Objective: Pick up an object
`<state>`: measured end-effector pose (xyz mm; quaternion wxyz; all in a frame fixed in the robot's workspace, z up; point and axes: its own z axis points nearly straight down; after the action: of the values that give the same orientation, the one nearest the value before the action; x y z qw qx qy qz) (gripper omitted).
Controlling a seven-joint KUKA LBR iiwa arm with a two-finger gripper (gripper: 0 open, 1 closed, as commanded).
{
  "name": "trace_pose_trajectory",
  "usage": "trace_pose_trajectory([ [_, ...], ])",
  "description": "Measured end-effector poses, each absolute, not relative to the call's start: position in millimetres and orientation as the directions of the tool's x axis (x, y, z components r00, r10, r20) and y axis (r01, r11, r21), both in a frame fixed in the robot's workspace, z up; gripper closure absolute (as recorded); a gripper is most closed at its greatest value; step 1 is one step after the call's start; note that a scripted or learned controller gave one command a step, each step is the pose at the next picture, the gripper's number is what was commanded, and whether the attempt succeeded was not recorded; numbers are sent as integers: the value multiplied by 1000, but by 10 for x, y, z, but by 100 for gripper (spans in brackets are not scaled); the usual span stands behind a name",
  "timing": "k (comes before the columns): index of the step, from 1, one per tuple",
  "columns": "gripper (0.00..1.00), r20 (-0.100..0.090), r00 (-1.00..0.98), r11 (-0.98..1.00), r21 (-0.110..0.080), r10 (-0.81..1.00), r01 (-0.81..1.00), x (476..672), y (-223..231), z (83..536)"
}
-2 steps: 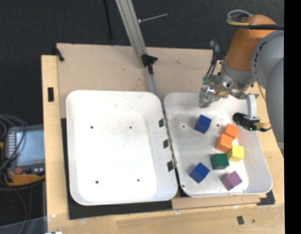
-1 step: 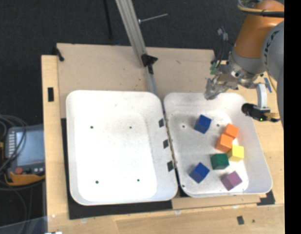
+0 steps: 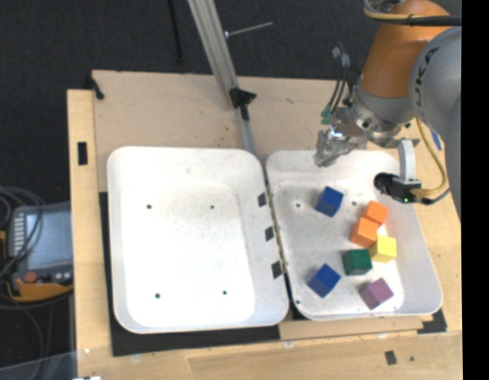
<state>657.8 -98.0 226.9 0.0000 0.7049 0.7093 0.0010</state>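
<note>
Your gripper [image 3: 330,150] hangs over the far edge of the right bin [image 3: 418,291], and you cannot tell how it is set. Below it lie a blue cube [image 3: 329,201], two orange cubes [image 3: 369,222], a yellow cube [image 3: 384,248] touching a green one [image 3: 357,261], another blue cube [image 3: 324,279] and a purple cube [image 3: 377,292]. The left bin [image 3: 126,236] sits beside it.

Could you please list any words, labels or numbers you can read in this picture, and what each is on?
None can be read.
The handheld pendant at the left edge has a screen, too blurred to read.
The blocks, such as the blue block, bear no visible markings.
</note>
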Motion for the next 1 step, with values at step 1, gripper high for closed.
trace_pose_trajectory([
  [1, 100, 1, -6, 6, 0, 1000, 1000, 6429, -590, 2304],
])
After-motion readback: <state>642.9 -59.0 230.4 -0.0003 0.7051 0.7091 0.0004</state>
